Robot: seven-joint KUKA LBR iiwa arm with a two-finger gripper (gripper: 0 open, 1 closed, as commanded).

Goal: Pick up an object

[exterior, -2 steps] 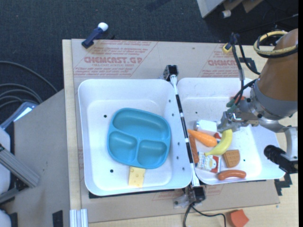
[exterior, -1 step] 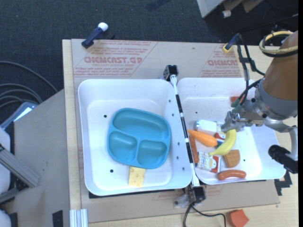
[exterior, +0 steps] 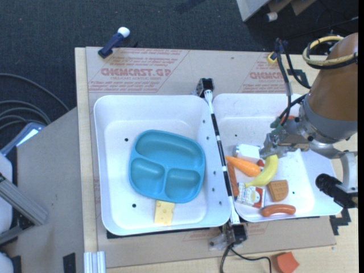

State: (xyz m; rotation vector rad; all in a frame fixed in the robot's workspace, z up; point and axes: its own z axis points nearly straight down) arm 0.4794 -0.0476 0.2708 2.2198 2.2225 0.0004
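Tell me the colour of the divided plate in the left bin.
Blue; the divided plate shows plainly in the camera view.

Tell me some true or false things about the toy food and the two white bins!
1. The blue plate lies in the left bin. True.
2. The cheese sits on the blue plate. False: it lies on the bin floor beside the plate's near edge.
3. The banana is in the right bin. True.
4. The sausage lies in the left bin. False: it is in the right bin, near its front edge.
5. The pincer is above the right bin, by the banana. True.
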